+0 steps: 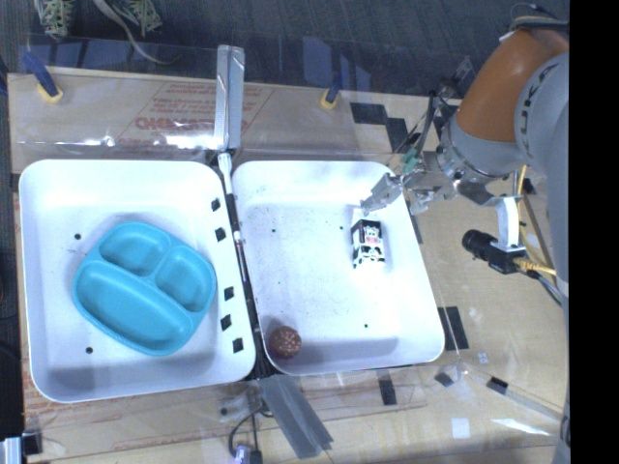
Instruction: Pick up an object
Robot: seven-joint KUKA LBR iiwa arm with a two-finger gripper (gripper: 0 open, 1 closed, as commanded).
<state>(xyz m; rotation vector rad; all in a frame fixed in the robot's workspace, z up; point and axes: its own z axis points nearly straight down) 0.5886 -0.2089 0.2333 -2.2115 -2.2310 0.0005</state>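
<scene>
A small black-and-white toy [368,243] lies in the right bin [319,288], toward its right side. A brown ball [284,341] rests in that bin's front left corner. My gripper [380,197] hangs over the bin's back right part, just above and slightly right of the toy, with nothing seen in it. The grey arm with its orange band [503,75] comes in from the upper right.
The left bin [48,211] holds a blue divided plate [145,286]. A metal bar [230,95] stands at the back between the two bins. Cables and a black fitting [488,247] hang off the wrist beyond the right bin's rim.
</scene>
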